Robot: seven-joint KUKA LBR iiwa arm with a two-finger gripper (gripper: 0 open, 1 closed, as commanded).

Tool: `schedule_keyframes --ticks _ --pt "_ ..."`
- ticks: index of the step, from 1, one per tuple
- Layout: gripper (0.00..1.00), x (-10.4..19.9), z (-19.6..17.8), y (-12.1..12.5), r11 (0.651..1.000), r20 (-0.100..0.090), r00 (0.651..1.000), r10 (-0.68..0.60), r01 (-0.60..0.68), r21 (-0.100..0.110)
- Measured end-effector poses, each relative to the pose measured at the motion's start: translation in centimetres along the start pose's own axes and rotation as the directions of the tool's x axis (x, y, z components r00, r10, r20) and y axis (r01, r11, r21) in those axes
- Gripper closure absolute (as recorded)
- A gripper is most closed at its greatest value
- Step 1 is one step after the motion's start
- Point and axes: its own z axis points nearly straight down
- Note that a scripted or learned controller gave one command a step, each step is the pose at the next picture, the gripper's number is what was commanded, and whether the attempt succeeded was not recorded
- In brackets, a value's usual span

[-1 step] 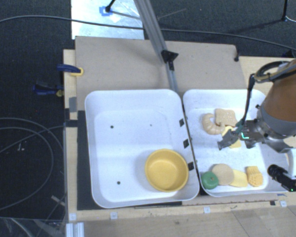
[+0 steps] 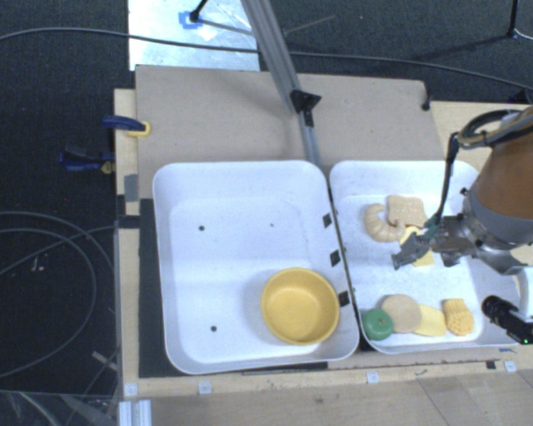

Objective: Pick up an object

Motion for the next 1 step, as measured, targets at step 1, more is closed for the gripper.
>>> schedule_keyframes --ticks 1 --pt "0.00 -0.83 4.61 0.22 1.000 0.000 1.000 0.004 -0.004 0.003"
